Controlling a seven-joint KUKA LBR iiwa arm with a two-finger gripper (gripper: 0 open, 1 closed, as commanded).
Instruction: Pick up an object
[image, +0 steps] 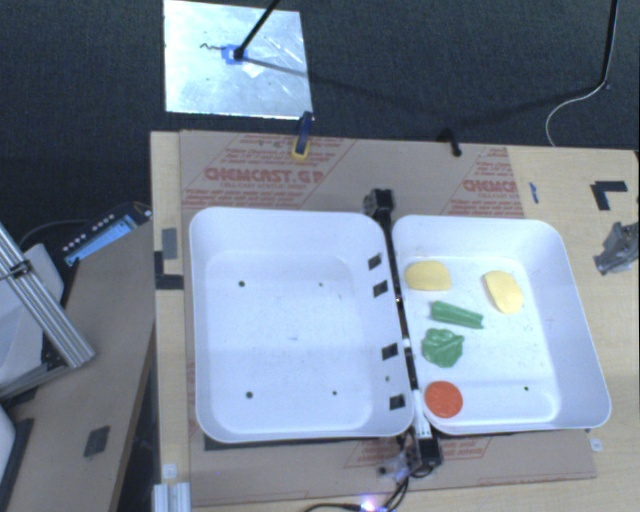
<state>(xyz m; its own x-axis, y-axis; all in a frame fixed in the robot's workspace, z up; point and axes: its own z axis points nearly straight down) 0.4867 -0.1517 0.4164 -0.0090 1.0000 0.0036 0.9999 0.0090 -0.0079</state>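
Hovering, my claw (618, 250): a small grey shape at the right edge of the scene, outside the right bin and level with its far half.
Claw state: too small and blurred to read; I cannot tell how it stands, and nothing visible hangs from it.
Right bin (575, 330): shallow and white, touching the left bin along a dark hinged seam.
Left bin (215, 330): shallow and white, its bare floor marked by a few dark dots.
Yellow oval piece (427, 276): lies flat in the far left part of the right bin, well apart from my claw.
Yellow wedge piece (504, 291): lies right of the oval; of all the pieces it is nearest my claw, yet apart from it, with the bin's right wall between.
Green strip (457, 316): lies tilted, just near of the two yellow pieces, at the middle of the bin's left half.
Green leafy piece (442, 346): just near of the strip, close beside it; I cannot tell whether they touch.
Orange-red disc (444, 400): lies at the near left corner of the right bin, farthest from my claw.
Bench board (260, 170): tan sheet with red lettering under both bins.
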